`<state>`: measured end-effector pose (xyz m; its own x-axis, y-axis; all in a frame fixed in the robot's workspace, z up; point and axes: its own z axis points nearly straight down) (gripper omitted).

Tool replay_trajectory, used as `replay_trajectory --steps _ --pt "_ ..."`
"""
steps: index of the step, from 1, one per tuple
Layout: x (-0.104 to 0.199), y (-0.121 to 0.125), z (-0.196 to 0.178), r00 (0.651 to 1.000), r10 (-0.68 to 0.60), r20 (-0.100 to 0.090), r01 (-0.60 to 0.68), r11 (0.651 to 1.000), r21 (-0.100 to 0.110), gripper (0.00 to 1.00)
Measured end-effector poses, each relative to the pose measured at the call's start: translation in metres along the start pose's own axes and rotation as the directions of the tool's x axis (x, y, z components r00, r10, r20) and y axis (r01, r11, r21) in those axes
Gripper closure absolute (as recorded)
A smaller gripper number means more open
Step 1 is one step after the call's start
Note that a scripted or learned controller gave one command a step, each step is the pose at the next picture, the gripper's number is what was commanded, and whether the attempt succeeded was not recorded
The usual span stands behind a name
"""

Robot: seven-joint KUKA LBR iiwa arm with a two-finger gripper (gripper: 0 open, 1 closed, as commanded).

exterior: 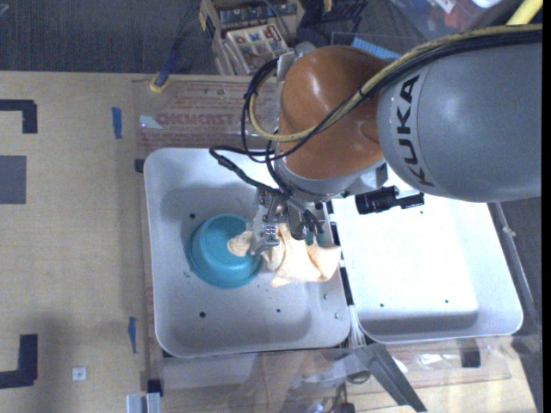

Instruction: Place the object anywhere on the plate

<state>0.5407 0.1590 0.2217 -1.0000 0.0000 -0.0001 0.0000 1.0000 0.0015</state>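
"KUKA" reads on the grey arm point(465, 101); its jaws point(277, 231) grasp a cream cloth point(297, 263) by the blue plate point(219, 252).

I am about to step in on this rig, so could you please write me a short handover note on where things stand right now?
Tool: low over the left bin, at the right edge of the blue plate; whether it is open or shut cannot be told.
Object: a pale yellow cloth bunched under the tool, one end on the plate's rim, most of it on the bin floor to the right.
Done: the cloth has reached the plate's edge.
Left: get it properly onto the plate, then retract.
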Motion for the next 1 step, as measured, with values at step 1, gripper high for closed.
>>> replay_trajectory --steps 1 --pt "-0.0001 -0.0002 -0.0001 1.000 0.000 0.000 0.000 1.000 0.000 0.00"
